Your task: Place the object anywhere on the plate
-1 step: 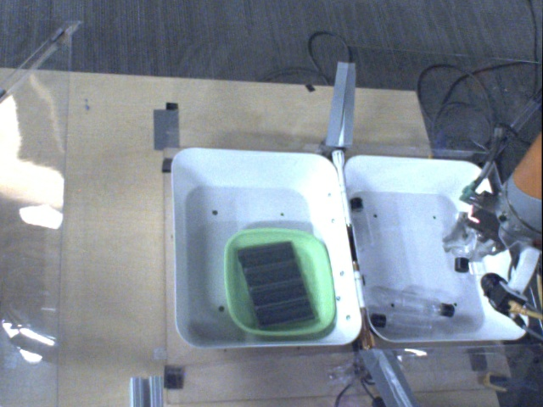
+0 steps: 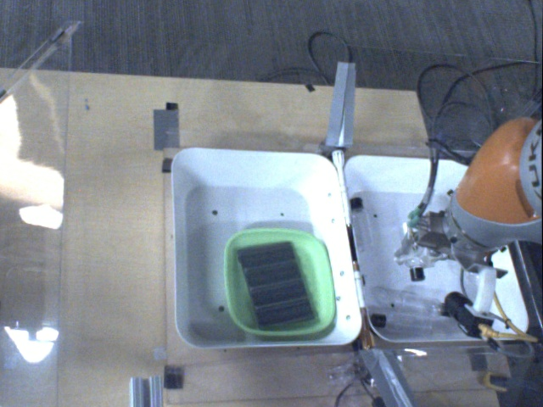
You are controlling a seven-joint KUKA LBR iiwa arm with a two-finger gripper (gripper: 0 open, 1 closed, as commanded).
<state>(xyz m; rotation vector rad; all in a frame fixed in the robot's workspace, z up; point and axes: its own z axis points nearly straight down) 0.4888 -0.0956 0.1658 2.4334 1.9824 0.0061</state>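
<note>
Orange and grey mark the arm, which reaches in from the right and ends low over the right bin. Its gripper hangs above that bin's white floor, in the middle of the bin, as a blurred cluster of pale metal with a small green spot on it. Whether it is wide or closed cannot be told from this angle, and nothing can be seen held in it. Just below the wrist a black connector with yellow wires sticks out toward the bin's near edge. Two small black knobs sit on the right bin's floor, one near its upper left corner and one near its lower left corner.

The left bin stands touching the right one along a shared edge. In its lower right part lies a light green plate with rounded corners. The object, a dark grey ridged block, rests flat on the plate, slightly turned, well apart from the gripper.

A grey metal post rises from the far end of the seam between the bins. Black cables loop behind the arm. Both bins sit on a pale wooden bench, with grey carpet beyond it.
</note>
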